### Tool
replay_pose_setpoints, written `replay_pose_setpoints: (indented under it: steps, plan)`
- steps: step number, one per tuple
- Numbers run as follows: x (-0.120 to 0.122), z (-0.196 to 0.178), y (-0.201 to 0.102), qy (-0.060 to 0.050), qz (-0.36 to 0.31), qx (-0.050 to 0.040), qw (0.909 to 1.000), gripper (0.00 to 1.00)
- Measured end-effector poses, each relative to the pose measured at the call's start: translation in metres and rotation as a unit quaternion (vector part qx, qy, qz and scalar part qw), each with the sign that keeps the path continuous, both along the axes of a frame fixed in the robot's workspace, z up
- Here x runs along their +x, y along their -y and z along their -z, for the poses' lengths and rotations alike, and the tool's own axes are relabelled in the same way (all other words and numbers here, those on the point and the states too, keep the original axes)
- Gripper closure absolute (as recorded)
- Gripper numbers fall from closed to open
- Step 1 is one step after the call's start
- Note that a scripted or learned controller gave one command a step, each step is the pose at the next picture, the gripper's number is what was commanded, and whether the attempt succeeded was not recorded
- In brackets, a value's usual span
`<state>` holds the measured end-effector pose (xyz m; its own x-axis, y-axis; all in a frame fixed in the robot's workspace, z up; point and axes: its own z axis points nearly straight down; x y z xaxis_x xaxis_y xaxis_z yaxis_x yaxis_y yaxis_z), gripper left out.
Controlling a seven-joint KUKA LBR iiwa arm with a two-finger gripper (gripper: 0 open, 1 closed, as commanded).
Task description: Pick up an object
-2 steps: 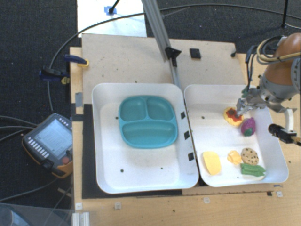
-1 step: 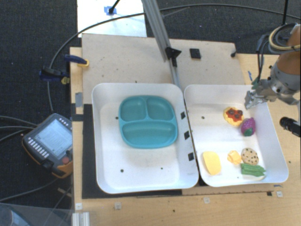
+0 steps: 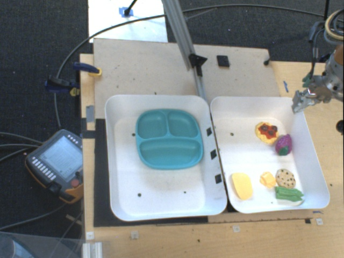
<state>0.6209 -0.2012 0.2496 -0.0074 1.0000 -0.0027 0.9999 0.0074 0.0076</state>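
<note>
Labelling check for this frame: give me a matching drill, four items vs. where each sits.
Items:
1. plate
2. pizza
3. green bean
4. gripper

Places:
A. right bin, near corner
B. above right bin's far right rim
C. left bin
D. right bin, far part, beside the purple piece

Pairs: 1-C, 2-D, 3-A, 4-B

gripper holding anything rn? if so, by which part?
Nothing held. The gripper sits above the right bin's far right rim with nothing between its fingers; the toy foods, like the pizza slice and purple piece, lie in the bin.
</note>
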Motion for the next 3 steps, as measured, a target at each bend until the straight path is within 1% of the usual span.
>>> replay_pose_setpoints:
  steps: [1,2,3]
  plan:
    - [0.001,-0.009,0.000,-0.002,0.000,0.0007,1.0000,1.00]
    - [0.005,-0.015,-0.058,-0.002,-0.001,0.0015,1.0000,1.00]
    - [0.005,0.000,-0.108,-0.003,-0.001,0.0015,1.0000,1.00]
